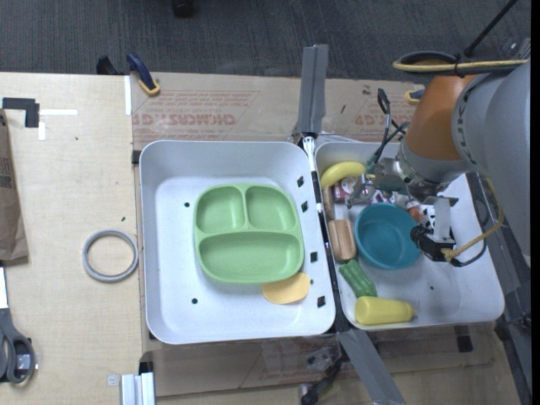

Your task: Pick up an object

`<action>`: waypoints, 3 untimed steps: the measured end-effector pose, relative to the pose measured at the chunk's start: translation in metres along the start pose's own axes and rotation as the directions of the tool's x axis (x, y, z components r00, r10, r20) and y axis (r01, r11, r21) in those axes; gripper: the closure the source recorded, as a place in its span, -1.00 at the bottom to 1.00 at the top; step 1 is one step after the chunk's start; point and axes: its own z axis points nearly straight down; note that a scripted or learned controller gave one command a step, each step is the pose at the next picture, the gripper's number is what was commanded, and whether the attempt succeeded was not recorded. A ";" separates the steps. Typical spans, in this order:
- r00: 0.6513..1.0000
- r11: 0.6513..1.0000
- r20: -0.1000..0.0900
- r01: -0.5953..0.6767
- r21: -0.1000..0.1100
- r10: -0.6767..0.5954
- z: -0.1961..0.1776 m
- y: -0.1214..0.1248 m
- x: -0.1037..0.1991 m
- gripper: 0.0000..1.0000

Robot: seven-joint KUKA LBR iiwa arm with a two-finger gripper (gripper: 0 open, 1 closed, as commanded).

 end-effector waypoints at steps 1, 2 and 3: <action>0.998 0.998 0.000 0.058 0.000 -0.058 0.000 -0.014 -0.003 -1.00; 0.998 0.998 -0.002 -0.058 0.000 0.058 0.000 -0.018 -0.006 -1.00; 0.986 0.986 0.000 -0.166 0.001 0.166 0.000 -0.028 -0.002 -1.00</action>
